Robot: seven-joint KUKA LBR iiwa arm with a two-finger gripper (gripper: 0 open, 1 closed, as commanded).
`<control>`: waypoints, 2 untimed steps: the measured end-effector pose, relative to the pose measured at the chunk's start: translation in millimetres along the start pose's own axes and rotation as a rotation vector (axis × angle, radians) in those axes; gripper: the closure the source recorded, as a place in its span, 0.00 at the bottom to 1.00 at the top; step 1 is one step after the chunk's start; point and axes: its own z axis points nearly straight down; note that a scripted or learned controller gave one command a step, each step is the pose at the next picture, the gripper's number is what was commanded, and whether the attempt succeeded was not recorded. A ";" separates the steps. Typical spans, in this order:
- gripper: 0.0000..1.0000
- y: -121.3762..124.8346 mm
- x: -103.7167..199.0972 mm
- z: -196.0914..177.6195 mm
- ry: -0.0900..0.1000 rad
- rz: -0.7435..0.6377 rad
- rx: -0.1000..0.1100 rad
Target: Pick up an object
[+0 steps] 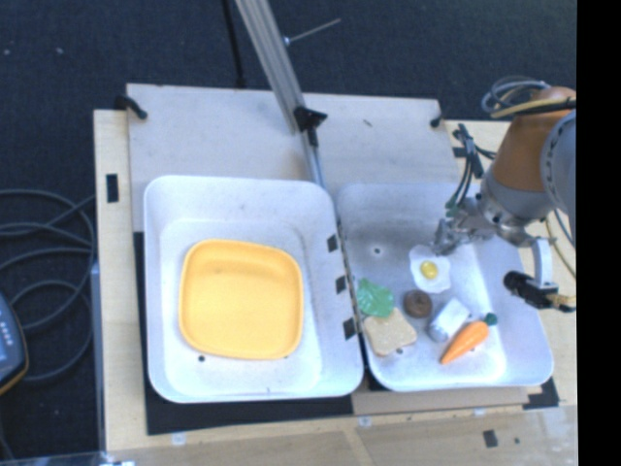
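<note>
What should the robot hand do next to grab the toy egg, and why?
Probably drop a little lower and shift slightly toward the fried egg. The gripper sits at the egg's upper edge in the right bin with nothing between its fingers. The egg lies flat and apart from the brown disc and carrot, so it looks like the nearest easy pick.

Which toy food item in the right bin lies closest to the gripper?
The fried egg, white with a yellow yolk, directly below the gripper; the other foods lie farther toward the bin's front.

Grey arm (558, 163) with orange band, black cables looping along its wrist.
</note>
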 end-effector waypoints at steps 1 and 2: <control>1.00 2.2 1.7 -63.3 0.001 0.000 0.000; 1.00 2.2 2.4 -127.0 0.000 0.000 -0.001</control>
